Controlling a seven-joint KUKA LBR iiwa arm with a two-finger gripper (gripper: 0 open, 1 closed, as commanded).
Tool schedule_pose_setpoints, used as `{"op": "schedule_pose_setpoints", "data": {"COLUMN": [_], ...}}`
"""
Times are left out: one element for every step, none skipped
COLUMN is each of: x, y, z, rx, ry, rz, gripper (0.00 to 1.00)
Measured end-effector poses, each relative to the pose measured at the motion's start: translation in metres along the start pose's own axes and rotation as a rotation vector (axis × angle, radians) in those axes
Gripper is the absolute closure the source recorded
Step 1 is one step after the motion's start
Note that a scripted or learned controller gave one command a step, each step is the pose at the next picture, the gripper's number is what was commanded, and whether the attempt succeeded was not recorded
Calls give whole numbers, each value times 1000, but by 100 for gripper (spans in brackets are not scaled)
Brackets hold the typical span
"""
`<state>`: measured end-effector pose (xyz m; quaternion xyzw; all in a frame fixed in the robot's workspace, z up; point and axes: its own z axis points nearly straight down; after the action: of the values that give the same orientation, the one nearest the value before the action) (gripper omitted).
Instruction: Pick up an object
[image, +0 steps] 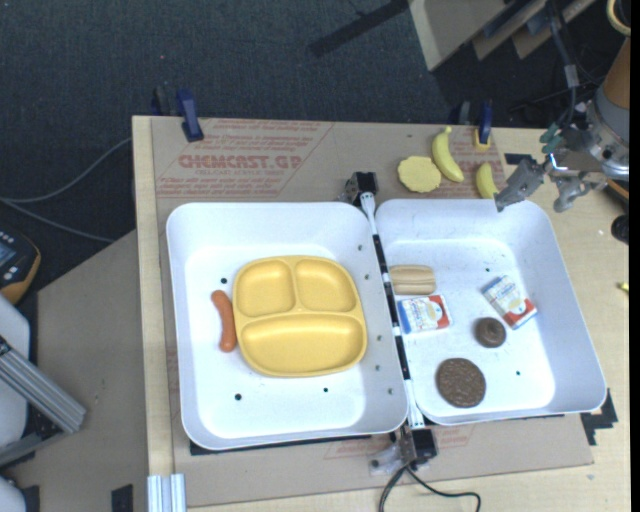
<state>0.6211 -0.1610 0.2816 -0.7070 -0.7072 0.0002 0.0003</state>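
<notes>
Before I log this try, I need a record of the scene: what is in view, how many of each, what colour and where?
Divided plate: 1, yellow, middle of the left bin.
Sausage: 1, orange-red, left bin, just left of the plate.
Bread roll: 1, tan, right bin, by its left wall.
Small packet: 1, white, red and blue, below the roll.
Second packet: 1, white, blue and red, right bin, right of centre.
Round brown items: 2, a small one and a larger one, right bin.
Bananas: 2, yellow, and, on the board behind the right bin.
Round piece: 1, yellow, beside the bananas.
Gripper: 1, grey, fingers apart, above the right bin's far corner.
</notes>
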Motion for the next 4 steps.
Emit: {"op": "schedule_pose_setpoints", "data": {"x": [26, 58, 63, 63], "y": [23, 4, -27, -25], "z": [140, 191, 197, 187], "rx": [9, 6, 4, -1], "ry": [3, 2, 1, 0], "rz": [-3, -2, 1, 1], "gripper": [0, 0, 0, 100]}}
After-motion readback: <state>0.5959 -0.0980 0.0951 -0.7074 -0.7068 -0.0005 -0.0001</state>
